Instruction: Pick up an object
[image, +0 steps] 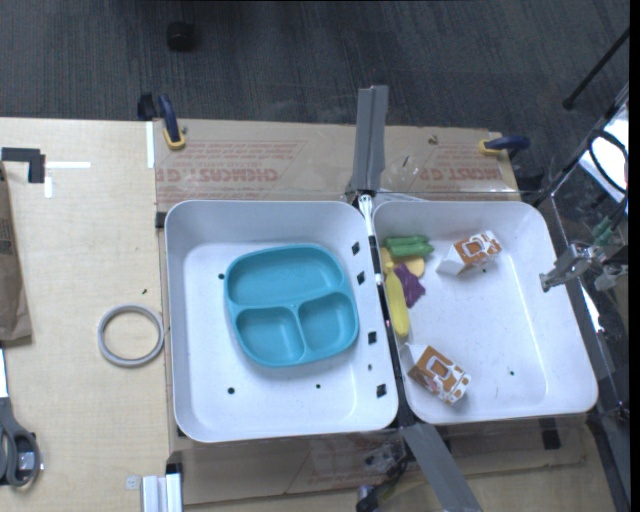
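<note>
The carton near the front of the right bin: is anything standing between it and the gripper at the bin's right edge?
Nothing visible does. Between the carton and the gripper lies bare floor of the right bin.

The right white plastic bin (520, 330) lies open across its middle and toward 3 o'clock; two orange-and-white cartons (474, 250) (439, 373) sit at 12 and 7 o'clock, toy vegetables (402, 280) crowd 9 o'clock. A sectioned turquoise plastic plate (291, 304) takes up the left white bin's (190, 320) centre
</note>
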